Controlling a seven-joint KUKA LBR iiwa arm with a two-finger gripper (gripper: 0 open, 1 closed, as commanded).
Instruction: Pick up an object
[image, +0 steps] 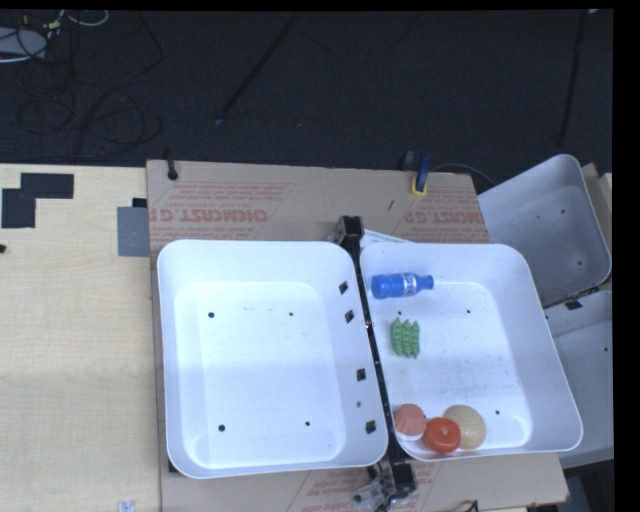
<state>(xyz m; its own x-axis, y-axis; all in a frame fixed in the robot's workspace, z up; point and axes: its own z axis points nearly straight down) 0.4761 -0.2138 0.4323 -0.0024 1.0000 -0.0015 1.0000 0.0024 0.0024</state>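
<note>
Five objects in right bin

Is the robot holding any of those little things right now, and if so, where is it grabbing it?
Nothing is held. The blue bottle, green piece and three round items all lie loose in the right bin.

cardboard sheet | red print, upside down | "CHEMCAST, G.P."

Arm's pose and the pincer's state can't be told from this shot, so honestly there's nothing solid to post on either one.
</note>
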